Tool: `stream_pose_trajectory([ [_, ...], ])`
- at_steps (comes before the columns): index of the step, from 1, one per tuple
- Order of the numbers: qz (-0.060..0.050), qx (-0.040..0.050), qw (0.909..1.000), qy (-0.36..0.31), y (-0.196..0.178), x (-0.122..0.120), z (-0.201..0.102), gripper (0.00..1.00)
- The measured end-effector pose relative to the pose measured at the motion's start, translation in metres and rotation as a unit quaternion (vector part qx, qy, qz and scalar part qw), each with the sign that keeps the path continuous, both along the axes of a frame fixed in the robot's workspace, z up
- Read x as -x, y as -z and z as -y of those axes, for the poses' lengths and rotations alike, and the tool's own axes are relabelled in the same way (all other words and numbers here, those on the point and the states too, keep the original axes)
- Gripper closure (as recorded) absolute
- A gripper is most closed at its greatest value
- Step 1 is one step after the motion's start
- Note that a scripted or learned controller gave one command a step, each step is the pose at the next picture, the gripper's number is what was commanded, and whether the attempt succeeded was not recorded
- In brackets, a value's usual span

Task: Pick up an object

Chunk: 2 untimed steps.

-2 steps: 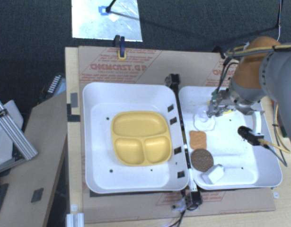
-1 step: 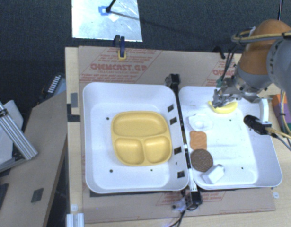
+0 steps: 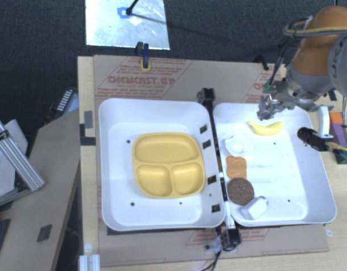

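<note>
Nearest item: white block (image 3: 254, 208), lying at the lower edge of the right bin (image 3: 297, 185), identity uncertain.

Task item, taken as the likeliest candidate: yellow banana (image 3: 266, 128), small and curved, lying flat in the upper part of the right bin, near its back wall. It is apart from every other item.

Jaws: directly above and just left of the banana's left end, at the upper left of the right bin. Whether they are apart or together cannot be told, as the tips are small and blurred. Nothing is seen between them. Their height over the bin floor cannot be judged either.

Arm (image 3: 314, 55): grey and orange, entering from the upper right of the frame.

Other contents of the right bin, running downward from the banana:
- pale round piece (image 3: 239, 146)
- tan square (image 3: 236, 166)
- brown disc (image 3: 240, 190), just touching the white block

Left bin (image 3: 112, 129): holds one yellow divided plate (image 3: 165, 165), centred.

Worktop: both bins rest on a lettered cardboard sheet (image 3: 162, 78).

Risks, as a judgement:
- The jaws sit over one end of the banana and not its middle, so closing there could pinch only the tip. The curved body could then swing or slip out.
- The nearby back wall leaves little room, and a finger may strike it.

Obscured:
- The arm is cut by the right frame edge.
- The pale round piece barely separates from the white floor.
- The makeup of the tan and brown items is unclear.
</note>
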State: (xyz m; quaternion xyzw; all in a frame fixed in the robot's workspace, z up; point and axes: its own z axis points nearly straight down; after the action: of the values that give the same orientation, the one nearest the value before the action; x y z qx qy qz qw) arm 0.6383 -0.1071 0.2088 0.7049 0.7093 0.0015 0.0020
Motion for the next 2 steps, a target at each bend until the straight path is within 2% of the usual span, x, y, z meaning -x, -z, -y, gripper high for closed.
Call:
stream_pose_trajectory([
  [1,0.000,0.0001,1.0000,0.000,-0.043,0.000,0.000,1.00],
  [2,-0.001,-0.0006,1.0000,-0.001,-0.045,0.004,-0.046,1.00],
])
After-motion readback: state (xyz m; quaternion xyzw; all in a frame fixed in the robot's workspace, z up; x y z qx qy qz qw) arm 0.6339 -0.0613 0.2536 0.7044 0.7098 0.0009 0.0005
